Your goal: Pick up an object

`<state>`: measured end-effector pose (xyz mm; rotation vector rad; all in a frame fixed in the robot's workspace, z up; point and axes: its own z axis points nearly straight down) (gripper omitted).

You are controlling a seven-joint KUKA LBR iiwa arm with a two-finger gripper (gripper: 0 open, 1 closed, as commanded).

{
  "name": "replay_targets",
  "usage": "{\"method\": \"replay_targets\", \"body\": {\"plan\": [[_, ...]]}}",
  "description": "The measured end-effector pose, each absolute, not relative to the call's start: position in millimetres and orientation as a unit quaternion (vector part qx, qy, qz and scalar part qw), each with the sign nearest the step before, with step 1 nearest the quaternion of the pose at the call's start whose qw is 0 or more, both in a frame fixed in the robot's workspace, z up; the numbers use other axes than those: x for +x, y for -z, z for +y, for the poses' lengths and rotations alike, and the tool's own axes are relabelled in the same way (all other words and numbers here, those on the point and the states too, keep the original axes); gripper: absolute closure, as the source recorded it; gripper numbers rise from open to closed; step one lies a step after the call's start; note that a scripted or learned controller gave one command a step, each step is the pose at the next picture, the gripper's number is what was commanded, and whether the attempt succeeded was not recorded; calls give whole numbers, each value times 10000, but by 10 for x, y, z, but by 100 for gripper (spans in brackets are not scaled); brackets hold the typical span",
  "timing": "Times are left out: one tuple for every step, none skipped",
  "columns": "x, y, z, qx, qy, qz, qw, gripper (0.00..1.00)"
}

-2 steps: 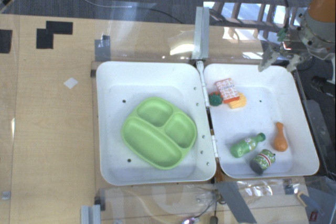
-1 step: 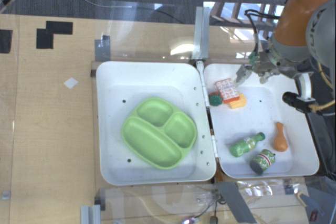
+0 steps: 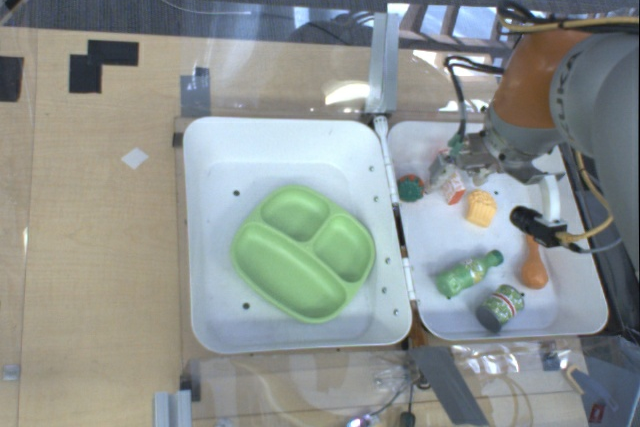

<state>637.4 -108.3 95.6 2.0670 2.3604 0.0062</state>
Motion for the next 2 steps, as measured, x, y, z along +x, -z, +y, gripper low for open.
{"method": "replay_targets", "body": {"plan": [[6393,-1056,-1075,6584,-32,7527,31,100],[6402,-1848,-366,6944,-16,7196,10,100]]}}
